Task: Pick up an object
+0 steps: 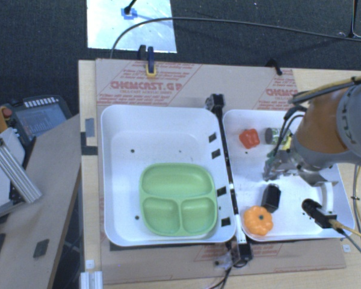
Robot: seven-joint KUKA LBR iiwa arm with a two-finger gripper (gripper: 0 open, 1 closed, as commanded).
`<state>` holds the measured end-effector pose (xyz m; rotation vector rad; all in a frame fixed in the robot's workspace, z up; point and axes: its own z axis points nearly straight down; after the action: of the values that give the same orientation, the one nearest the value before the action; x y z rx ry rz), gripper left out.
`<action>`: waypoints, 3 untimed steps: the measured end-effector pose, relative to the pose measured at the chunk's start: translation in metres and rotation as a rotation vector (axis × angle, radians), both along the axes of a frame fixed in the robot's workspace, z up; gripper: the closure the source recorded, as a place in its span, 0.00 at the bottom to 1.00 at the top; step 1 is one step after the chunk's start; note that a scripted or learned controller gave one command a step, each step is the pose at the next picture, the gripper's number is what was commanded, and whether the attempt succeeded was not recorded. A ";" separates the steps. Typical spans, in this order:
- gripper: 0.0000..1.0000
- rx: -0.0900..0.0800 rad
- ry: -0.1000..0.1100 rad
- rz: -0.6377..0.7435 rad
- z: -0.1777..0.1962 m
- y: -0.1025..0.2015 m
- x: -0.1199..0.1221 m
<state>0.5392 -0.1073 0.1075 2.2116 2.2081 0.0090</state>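
Gripper (271, 172) hangs over the right bin (343, 221), near a black block (270, 197) and an orange pumpkin (258, 220); jaw opening I cannot tell.

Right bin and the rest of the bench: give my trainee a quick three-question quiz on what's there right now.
1. True or false: the green tray lies in the left bin.
2. Which object in the right bin sits nearest the camera: A) red pepper, B) orange pumpkin, C) black block?
3. Fill in: the green tray has ___ compartments.

Key: 1 true; 2 B; 3 three.
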 end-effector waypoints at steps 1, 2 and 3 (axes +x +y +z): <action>1.00 0.006 0.009 0.005 0.060 0.000 -0.006; 1.00 0.006 0.008 0.006 0.115 0.000 -0.004; 1.00 0.009 0.012 0.010 0.113 0.046 0.008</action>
<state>0.5467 -0.0617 0.2204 2.2108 2.2298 0.0058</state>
